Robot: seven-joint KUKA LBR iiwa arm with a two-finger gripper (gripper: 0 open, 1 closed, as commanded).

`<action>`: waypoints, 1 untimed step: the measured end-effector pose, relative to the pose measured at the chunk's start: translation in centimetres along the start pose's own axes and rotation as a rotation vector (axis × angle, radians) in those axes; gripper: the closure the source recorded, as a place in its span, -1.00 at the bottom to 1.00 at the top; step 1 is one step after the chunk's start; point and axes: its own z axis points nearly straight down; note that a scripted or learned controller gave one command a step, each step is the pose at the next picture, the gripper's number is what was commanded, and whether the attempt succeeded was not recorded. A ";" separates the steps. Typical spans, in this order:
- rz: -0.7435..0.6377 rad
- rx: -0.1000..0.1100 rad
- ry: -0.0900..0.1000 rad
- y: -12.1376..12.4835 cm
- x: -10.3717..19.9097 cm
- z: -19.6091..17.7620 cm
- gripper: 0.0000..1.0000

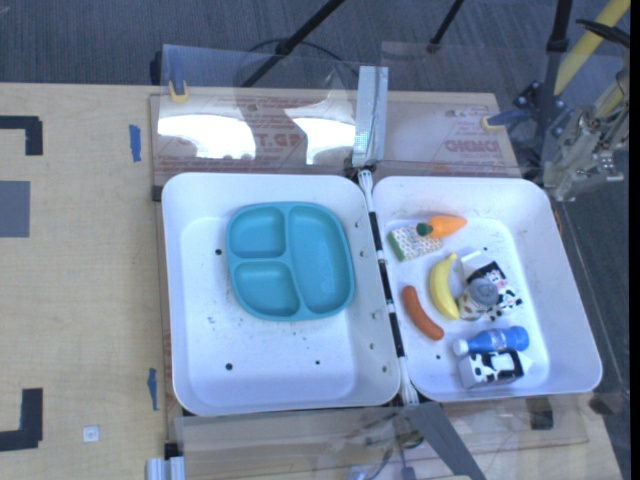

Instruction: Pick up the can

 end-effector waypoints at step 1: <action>0.001 0.000 -0.005 0.0 -0.4 -0.9 1.00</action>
